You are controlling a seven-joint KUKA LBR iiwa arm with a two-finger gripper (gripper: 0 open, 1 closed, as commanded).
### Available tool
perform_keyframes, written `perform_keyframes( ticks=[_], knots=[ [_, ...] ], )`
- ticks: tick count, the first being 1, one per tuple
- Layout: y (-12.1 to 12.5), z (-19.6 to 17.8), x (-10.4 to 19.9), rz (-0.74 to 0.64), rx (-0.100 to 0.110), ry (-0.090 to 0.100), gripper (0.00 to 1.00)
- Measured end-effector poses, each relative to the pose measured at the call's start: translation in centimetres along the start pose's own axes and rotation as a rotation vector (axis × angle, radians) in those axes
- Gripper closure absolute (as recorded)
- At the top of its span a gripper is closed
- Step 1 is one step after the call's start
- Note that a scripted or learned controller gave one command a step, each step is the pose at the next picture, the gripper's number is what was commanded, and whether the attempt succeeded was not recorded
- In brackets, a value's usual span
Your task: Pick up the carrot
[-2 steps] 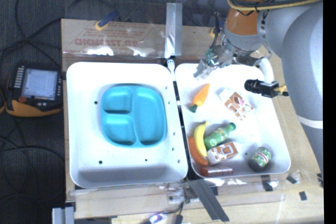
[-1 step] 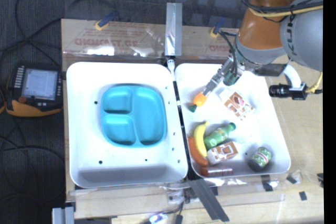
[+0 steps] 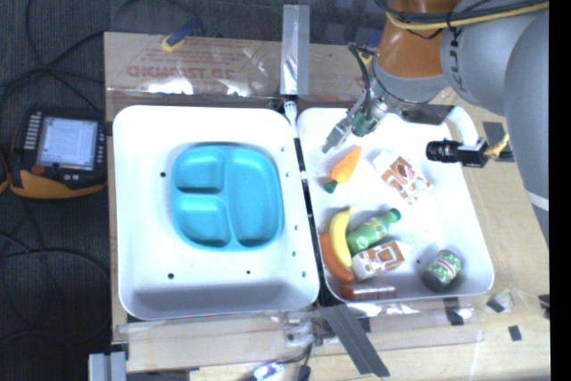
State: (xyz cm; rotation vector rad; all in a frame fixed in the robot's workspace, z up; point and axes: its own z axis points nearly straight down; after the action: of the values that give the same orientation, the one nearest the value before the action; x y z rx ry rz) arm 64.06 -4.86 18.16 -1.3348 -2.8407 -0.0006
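Note:
The carrot [image 3: 344, 167] is orange with a green stub at its lower left end. It lies slanted on the floor of the right bin [image 3: 464, 219], near that bin's upper left corner. My gripper [image 3: 347, 135] hangs just above and slightly behind the carrot's thick end, reaching in from the upper right. Its two fingers [image 3: 335, 138] stand apart with nothing between them, and they do not touch the carrot.
Also in the right bin lie a snack packet [image 3: 406, 177], a banana [image 3: 338, 233], a green bottle [image 3: 373, 229], a small carton [image 3: 379, 259], a green can [image 3: 443, 268] and a red sausage [image 3: 367, 290]. The left bin [image 3: 134, 281] holds a blue divided tray [image 3: 225, 196].

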Motion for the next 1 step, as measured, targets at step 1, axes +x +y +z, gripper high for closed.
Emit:
perform_keyframes(
  ticks=[1],
  knots=[
    [-3.34,-0.04,2.54,-0.376,0.001,-0.002,1.0]
  ],
)
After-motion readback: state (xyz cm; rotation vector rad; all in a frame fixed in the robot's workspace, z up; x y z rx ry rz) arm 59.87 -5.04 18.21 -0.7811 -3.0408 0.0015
